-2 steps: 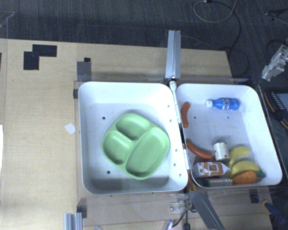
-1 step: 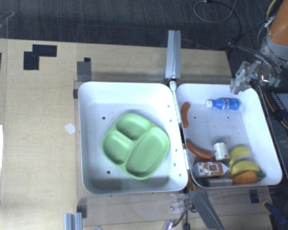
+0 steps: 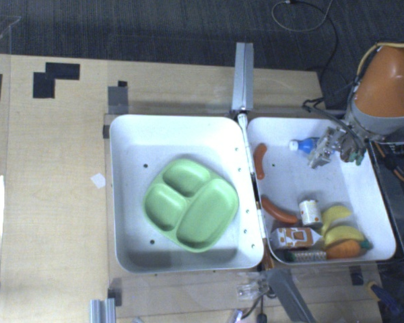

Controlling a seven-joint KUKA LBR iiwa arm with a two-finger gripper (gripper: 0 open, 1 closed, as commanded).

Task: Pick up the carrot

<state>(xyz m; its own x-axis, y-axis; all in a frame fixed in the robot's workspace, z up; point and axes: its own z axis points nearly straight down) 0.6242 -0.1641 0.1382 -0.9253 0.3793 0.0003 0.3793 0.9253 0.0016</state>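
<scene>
The carrot [image 3: 343, 249] is a short orange piece with a green end, lying in the front right corner of the right bin [image 3: 380, 200], just below two yellow bananas [image 3: 338, 224]. My gripper [image 3: 325, 152] hangs over the back of the same bin, well behind the carrot. It sits right beside a small blue and white bottle [image 3: 301, 145]. Nothing shows in its grasp.
Two reddish sausages [image 3: 259, 161] [image 3: 279, 210] lie by the right bin's left wall. A white can [image 3: 310, 212] and a brown carton [image 3: 297, 237] crowd the front, next to the carrot. The left bin [image 3: 128, 180] holds a green divided plate [image 3: 192, 204].
</scene>
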